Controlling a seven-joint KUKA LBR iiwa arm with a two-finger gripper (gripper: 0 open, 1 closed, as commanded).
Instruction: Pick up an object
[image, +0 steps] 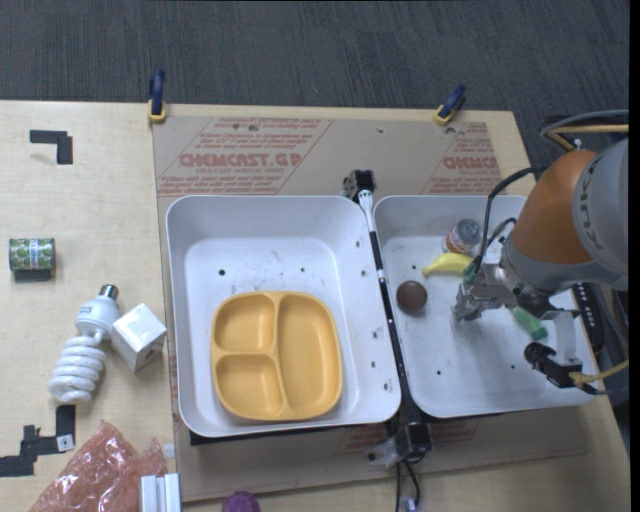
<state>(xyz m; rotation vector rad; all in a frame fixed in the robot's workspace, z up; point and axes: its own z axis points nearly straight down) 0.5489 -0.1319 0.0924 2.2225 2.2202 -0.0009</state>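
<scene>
Far left on the counter: green can lying on its side, well apart from the rest. Below it a white spiral bulb lying down, base pointing up-right, just beside a small white box. Bottom left corner: crumpled pink mesh bag.

Left bin: holds a yellow divided tray, three compartments, sitting flat toward the bin's near side. Nothing seen in the tray compartments.

Black strip runs between the two bins, which touch along it.

Right bin: brown ball near the left wall, apart from the other items. Right of it and slightly farther back a banana, touching or just beside a small jar with a red-and-white top at the far side. A green item lies right of the pincer, partly hidden by the arm; cannot tell what it is.

Arm comes in from the right, orange band over the bin's right half. Pincer is down low in the right bin, between ball and green item, just below the banana. Cannot tell if its fingers are apart or together, and nothing is visibly between them.
</scene>
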